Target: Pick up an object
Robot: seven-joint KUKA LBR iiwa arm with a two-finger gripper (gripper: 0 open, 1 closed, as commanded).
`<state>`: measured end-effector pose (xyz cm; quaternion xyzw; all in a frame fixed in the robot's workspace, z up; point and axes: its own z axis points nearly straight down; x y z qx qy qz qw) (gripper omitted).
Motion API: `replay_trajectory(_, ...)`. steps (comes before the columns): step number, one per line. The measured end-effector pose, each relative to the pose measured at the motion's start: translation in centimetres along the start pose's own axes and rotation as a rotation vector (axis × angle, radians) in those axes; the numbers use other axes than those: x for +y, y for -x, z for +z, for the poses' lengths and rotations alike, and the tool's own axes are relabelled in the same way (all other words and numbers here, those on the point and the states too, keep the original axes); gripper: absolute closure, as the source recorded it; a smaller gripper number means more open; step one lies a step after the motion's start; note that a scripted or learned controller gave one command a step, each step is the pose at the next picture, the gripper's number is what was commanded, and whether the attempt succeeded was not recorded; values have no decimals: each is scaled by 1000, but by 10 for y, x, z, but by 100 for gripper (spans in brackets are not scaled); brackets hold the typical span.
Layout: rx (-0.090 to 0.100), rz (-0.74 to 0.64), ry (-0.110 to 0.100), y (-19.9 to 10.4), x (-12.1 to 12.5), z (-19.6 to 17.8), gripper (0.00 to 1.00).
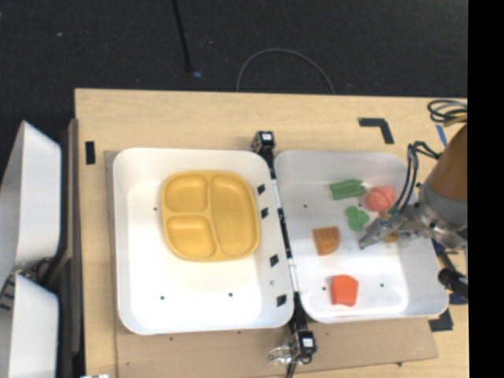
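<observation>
Objects lie in your right bin [315, 305]: a red block [344, 290], a brown cube [326, 239], green pieces [346, 188]. Whether the gripper [374, 237] is spread, you cannot tell.

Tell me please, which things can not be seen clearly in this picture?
- Gripper, camera view: small and blurred, so its grasp state is unclear.
- Arm: cut off by the right edge.
- Pink object: partly behind cables, shape unclear.
- Small green piece: too small to identify.
- Orange block: blurred, type unclear.
</observation>
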<state>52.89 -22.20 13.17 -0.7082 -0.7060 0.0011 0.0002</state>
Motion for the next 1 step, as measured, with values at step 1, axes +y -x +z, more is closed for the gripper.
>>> replay_trajectory(1, -1, 2, 7, 1, 1, -14, 100)
